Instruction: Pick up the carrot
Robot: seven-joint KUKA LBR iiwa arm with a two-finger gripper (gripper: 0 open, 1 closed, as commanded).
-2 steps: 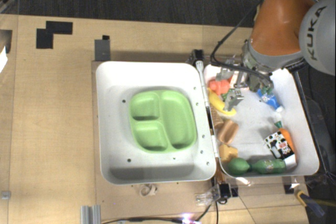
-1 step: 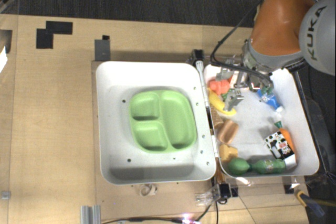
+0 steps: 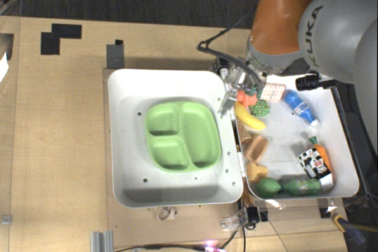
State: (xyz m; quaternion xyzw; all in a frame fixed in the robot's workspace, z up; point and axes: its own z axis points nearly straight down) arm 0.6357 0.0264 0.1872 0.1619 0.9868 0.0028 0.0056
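Note:
The carrot (image 3: pixel 251 100) is a small orange-red piece with a green leafy top. It lies at the back left of the right bin (image 3: pixel 342 144), just above a yellow banana (image 3: pixel 250 118). My gripper (image 3: pixel 235 91) hangs over the wall between the two bins, right against the carrot's left end. The grey arm with its orange band comes in from the upper right and hides the bin's back corner. Whether the carrot sits inside the gripper cannot be made out.
The left bin (image 3: pixel 124 127) holds a green divided plate (image 3: pixel 183 136). In the right bin lie a pink-white box (image 3: pixel 273 92), a blue bottle (image 3: pixel 299 107), a brown bread piece (image 3: pixel 256 148), two green items (image 3: pixel 269 187) and an orange, cow-patterned carton (image 3: pixel 316 161).

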